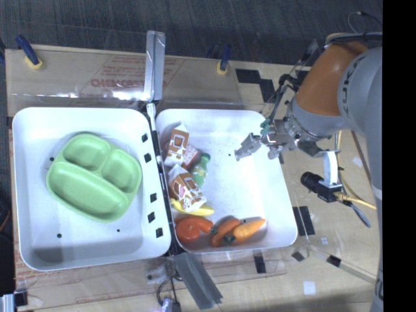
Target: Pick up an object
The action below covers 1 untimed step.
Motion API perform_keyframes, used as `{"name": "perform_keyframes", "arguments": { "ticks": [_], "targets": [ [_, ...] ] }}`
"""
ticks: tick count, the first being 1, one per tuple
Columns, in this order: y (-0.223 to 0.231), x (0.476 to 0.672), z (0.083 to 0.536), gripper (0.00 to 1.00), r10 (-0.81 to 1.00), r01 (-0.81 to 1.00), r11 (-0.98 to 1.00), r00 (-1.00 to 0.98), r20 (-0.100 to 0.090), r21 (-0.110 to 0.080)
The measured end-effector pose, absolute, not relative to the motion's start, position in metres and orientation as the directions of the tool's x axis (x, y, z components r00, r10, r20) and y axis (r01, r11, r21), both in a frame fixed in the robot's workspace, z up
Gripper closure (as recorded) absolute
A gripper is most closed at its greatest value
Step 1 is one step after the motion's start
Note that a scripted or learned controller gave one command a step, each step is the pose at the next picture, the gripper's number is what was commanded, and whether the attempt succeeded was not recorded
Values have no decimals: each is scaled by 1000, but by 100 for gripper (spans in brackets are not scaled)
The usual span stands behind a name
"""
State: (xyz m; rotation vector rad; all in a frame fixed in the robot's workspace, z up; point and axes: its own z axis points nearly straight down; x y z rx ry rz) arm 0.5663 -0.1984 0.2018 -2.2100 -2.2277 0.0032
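Well, the grey two-finger gripper (247, 148) hangs over the right shallow white bin (273, 194), near its far right rim, over open bare floor; its pincer state I cannot tell. An orange plastic carrot (248, 229) lies at the near wall.

Bright, even light from overhead here, and the two white bins (78, 119) are nearly washed out at centre frame. Glare streaks across the clear plastic sheet (110, 86) at upper left. Shadows are soft and short, pooling under the green tray (94, 174) and in the left bin's lower left corner. The dark floor along the top is grainy, and the whole frame is slightly soft.
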Motion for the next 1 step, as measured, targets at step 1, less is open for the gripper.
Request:
{"name": "perform_keyframes", "arguments": {
  "ticks": [1],
  "targets": [
    [-163, 595, 91, 0, 1000, 1000, 12, -12, -1, -3]
  ]
}}
